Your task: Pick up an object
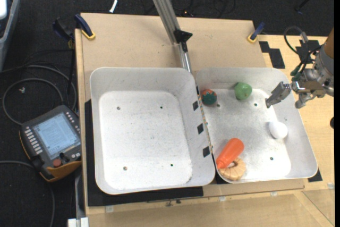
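Tan counter (138,45) on dark cabled floor, two white bins (106,82), hand (287,95) open and holding nothing at the right bin's edge, inside green ball (243,91), white egg (277,129), orange carrot (230,152)

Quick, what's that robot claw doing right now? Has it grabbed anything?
Gripper: open, holding nothing, hanging over the right bin near its far right edge, apart from the green ball and white egg.

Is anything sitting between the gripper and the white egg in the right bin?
Nothing visible. The gripper hangs over the right bin's right edge, and only bare bin floor separates it from the white egg just below it in the view.
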Motion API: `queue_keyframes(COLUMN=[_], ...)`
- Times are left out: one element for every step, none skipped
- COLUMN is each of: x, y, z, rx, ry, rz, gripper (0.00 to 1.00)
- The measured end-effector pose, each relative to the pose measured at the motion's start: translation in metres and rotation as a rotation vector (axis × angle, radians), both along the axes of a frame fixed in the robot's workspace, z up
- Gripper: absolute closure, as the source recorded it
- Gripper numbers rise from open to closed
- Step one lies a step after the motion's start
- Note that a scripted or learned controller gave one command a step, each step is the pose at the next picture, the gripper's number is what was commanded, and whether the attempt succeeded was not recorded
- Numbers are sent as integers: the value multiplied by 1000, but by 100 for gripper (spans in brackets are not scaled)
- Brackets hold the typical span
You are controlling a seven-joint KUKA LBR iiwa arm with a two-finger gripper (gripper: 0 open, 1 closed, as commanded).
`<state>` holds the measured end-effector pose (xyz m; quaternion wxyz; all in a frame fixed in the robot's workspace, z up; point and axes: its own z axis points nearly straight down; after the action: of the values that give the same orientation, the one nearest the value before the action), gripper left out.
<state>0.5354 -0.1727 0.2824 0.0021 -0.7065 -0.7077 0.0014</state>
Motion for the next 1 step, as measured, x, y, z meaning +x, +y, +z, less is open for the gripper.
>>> queue_keyframes(x=[1], y=[0], z=[2], rx=[-1], ry=[-5], rz=[-1], gripper=[0])
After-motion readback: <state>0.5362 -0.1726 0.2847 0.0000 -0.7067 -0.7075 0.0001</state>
